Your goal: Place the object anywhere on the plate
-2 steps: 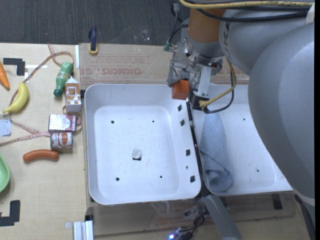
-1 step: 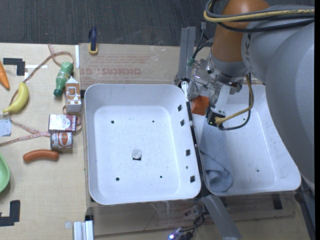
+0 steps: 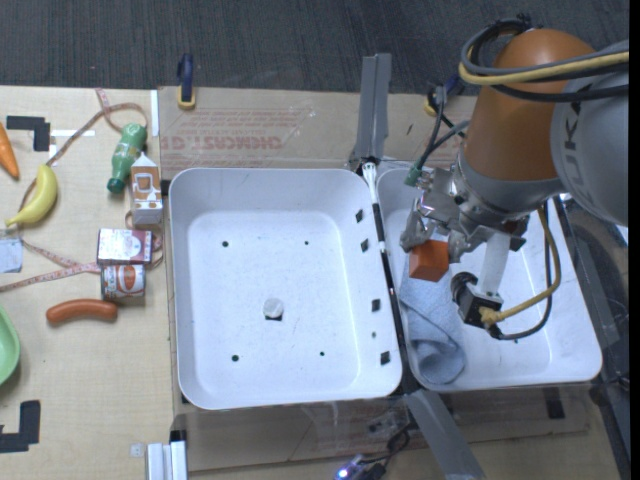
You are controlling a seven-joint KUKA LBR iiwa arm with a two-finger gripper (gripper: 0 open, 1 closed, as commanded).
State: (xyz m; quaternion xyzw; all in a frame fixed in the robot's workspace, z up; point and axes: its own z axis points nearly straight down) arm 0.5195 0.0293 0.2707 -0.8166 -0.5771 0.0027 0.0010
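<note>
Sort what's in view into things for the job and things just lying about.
For the job: pincer, orange block by it in the right bin, green dish at left edge (possibly the plate).

Lying about: banana, carrot, green bottle, sausage, can, grey cloth, small white piece in left bin.

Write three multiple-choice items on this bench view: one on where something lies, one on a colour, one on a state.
1. Where does the small pale disc lie?
A. in the left bin
B. on the cardboard beside the banana
C. on the grey cloth

2. What colour is the block under the gripper?
A. blue
B. orange
C. white

3. How does the grey cloth lie in the right bin?
A. folded flat
B. rumpled
C. draped over the arm

Answers: 1 A, the disc sits on the left bin's floor. 2 B, the block shows orange against the white bin. 3 B, the cloth bunches in folds near the bin's front corner.
</note>
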